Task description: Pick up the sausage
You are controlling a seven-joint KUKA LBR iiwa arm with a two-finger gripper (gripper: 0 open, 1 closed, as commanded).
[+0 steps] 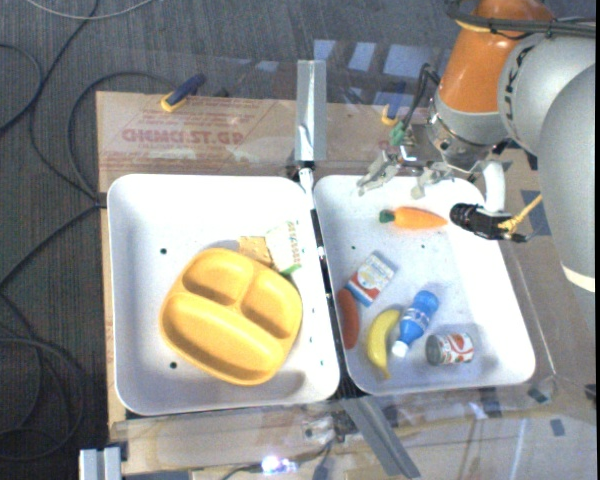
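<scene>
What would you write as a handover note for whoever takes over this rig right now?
Gripper: open, holding nothing, hovering over the far edge of the right bin, near the carrot.
Sausage: lying along the right bin's left wall, beside the banana, untouched.
Done: nothing yet; no grasp made.
Left: move the gripper toward the near left part of the bin, descend on the sausage, close and lift. The wall and banana crowd it, so expect a tight grasp.

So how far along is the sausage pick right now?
Nothing looks done yet: the sausage lies in the right bin by its left wall, next to the banana. The gripper hangs over the bin's far edge near the carrot, holding nothing. Left: travel to the sausage, descend, grasp, lift.
</scene>
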